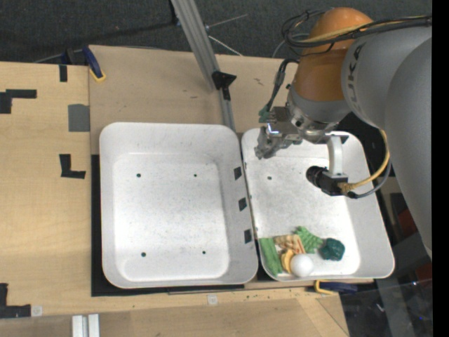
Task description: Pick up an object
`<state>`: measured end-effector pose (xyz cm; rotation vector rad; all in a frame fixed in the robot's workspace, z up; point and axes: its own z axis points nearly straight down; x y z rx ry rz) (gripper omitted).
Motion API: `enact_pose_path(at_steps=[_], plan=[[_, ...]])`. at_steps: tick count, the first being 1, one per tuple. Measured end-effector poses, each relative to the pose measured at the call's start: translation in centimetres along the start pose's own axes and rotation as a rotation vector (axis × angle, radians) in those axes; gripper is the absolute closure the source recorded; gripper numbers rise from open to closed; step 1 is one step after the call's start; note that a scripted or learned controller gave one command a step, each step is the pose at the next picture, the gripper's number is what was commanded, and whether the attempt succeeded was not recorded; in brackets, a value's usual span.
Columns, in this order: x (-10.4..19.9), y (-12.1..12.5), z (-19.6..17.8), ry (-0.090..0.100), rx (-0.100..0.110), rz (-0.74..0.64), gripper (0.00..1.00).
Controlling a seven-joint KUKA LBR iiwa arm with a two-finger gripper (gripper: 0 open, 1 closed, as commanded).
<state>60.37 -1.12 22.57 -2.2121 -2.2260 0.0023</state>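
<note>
Your pincer hangs over the far-left corner of the right bin; whether it grips anything, you cannot tell. Well below it, in that bin's near edge, sits a small heap: a smooth white ball, a knobbly dark green lump, a ridged green piece and a yellow curved bit. To its left lies the speckled left bin.

Small pile of objs in right bin, near front edge. White ball, dark green lump, green strip, tan/yellow bits touching.
</note>
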Motion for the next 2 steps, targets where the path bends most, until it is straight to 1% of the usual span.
enact_pose_path(at_steps=[1, 2], plan=[[4.9, 1.0, -0.9, 0.001, -0.003, -0.001, 1.0], [9.8, 0.8, 0.2, -0.001, 0.0, 0.0, 1.0]])
